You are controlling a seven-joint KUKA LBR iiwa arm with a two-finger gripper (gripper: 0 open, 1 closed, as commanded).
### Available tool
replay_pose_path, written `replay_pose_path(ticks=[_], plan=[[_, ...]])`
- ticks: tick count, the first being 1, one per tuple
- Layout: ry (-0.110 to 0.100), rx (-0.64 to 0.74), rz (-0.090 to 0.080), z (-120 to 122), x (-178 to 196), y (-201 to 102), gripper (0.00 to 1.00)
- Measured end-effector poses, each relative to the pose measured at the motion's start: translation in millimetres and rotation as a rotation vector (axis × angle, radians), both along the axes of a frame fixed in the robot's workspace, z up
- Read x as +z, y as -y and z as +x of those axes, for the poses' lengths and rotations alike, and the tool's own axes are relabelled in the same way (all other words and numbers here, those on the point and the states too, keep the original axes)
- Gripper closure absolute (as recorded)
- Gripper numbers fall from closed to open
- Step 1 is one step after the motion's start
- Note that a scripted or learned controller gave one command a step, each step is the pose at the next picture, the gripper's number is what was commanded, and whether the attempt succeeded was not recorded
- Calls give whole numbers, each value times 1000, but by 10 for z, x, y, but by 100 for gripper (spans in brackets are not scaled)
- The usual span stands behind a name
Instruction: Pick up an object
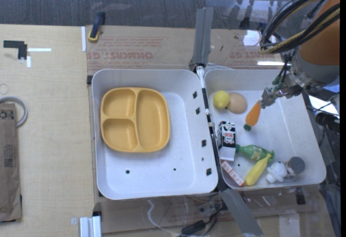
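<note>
The end effector (268,96) is gripping the orange carrot (253,115) by its upper end; the carrot is hanging tilted down-left above the right bin (303,139).

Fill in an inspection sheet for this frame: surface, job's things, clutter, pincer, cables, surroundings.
Surface: two white bins side by side, left bin and right bin.
Job's things: in the right bin, a carrot, lemon, brown round item, milk carton, green bottle, banana, and small white and grey pieces.
Clutter: yellow divided plate in the left bin.
Pincer: pincer at the carrot's upper end; the carrot hangs tilted, a firm hold cannot be confirmed.
Cables: black cables loop over the arm.
Surroundings: wooden bench, brown paper bag at its left edge.
</note>
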State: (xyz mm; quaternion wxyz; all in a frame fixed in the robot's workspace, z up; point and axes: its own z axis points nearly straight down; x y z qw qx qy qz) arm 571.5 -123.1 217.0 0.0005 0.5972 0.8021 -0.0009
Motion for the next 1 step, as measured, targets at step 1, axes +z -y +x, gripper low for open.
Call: replay_pose_path(ticks=[1], plan=[[-2,93,1,-502,631,-503,100]])
